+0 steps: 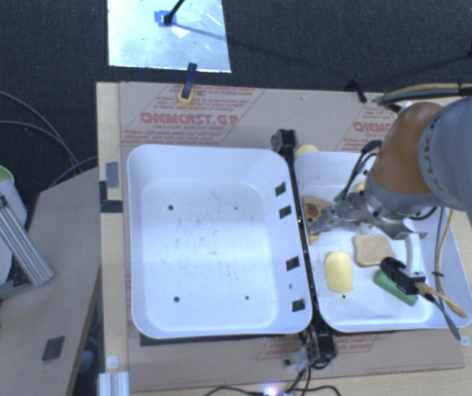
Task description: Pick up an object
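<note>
Even, fairly bright overhead light. The left white bin (211, 246) glares slightly, washing out its rim toward nine o'clock. A reflective metal sheet (168, 21) at twelve o'clock shines pale. Shadows are soft and short. The grey arm (459, 139) at three o'clock looks blurred.

Both bins look like smooth moulded plastic with a dull sheen — the left bin (207, 246) shows faint scuffs and specks on its floor, the right bin (434, 308) less so. Under them lies a board (244, 110) of matt brown cardboard with red print. Beyond its far edge sits a shiny metallic sheet (168, 23). The arm (442, 151) has a matt grey shell and a glossy orange band. The yellow object (339, 271) looks smooth — waxy.
</note>
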Robot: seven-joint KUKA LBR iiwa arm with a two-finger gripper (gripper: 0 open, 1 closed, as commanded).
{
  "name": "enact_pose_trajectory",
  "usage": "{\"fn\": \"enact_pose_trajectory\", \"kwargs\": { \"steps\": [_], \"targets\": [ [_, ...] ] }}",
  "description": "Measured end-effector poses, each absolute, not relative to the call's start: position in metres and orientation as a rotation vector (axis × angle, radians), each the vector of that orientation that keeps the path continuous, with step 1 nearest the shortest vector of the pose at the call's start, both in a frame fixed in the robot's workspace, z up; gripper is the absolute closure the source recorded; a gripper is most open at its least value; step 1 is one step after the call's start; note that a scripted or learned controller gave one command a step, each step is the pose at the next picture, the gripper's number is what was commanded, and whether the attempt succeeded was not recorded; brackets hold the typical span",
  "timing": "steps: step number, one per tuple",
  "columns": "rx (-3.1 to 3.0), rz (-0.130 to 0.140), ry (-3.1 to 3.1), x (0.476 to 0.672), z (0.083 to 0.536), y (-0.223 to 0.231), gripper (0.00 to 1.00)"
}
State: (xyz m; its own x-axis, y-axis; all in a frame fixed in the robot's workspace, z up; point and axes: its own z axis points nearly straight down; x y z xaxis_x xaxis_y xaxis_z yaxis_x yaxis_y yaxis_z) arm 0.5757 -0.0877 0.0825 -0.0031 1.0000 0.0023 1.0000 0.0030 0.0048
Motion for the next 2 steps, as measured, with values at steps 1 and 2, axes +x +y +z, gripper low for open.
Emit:
{"fn": "enact_pose_trajectory", "kwargs": {
  "steps": [1, 2],
  "targets": [
    [2.221, 0.002, 2.22, 0.522, 0.085, -0.095, 0.0],
    [2.217, 0.005, 2.22, 0.524, 0.096, -0.094, 1.0]
  ]
}}
